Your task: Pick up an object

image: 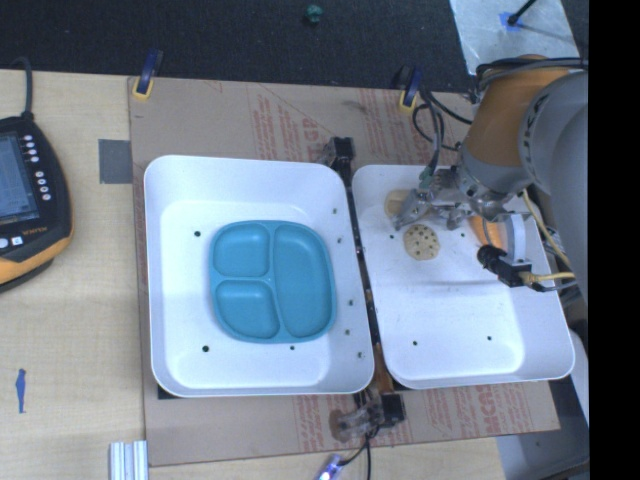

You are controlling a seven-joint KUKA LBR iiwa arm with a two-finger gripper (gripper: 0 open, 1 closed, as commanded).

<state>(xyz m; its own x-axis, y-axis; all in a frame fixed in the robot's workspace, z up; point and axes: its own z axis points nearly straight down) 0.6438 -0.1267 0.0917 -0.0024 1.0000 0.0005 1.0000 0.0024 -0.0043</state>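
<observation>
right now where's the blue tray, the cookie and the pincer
blue tray (272, 280), camera view, on its divided middle
cookie (421, 241), camera view, on its top face
pincer (428, 206), camera view, at its fingertips above the cookie

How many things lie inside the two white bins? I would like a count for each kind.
Blue divided plate: 1
Cookie: 1
Beige item by the gripper, kind unclear: 1
Orange item, partly hidden: 1
Total: 4

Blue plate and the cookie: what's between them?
In the camera view, between the blue plate and the cookie lie bare floor of the left bin, the two bins' adjoining rims, then bare floor of the right bin. No objects.
</observation>
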